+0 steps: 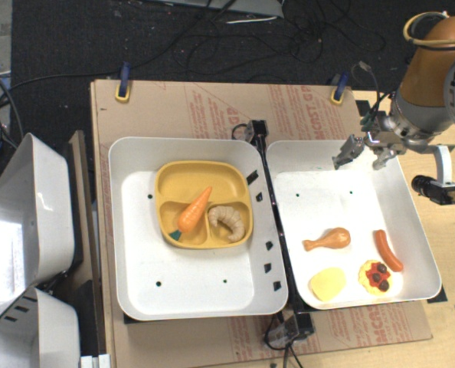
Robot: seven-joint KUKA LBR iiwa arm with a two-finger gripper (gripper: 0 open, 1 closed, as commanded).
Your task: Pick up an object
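My gripper (363, 154) hangs open over the far edge of the right bin (342, 186), with nothing between its fingers. Well below it in that bin lie a toy chicken drumstick (328, 241), a red sausage (387, 251), a yellow round slice (327, 284) and a small pizza piece with dark toppings (377, 277). In the left bin (135, 228) a yellow divided plate (174, 181) holds an orange carrot (194, 209) and a pale shrimp (228, 221).
The bins sit on a cardboard sheet (212, 110) held by two yellow clamps (122, 90). Black clips line the divide between the bins (270, 228). White containers (24, 228) stand at the left. Cables cross the dark floor behind.
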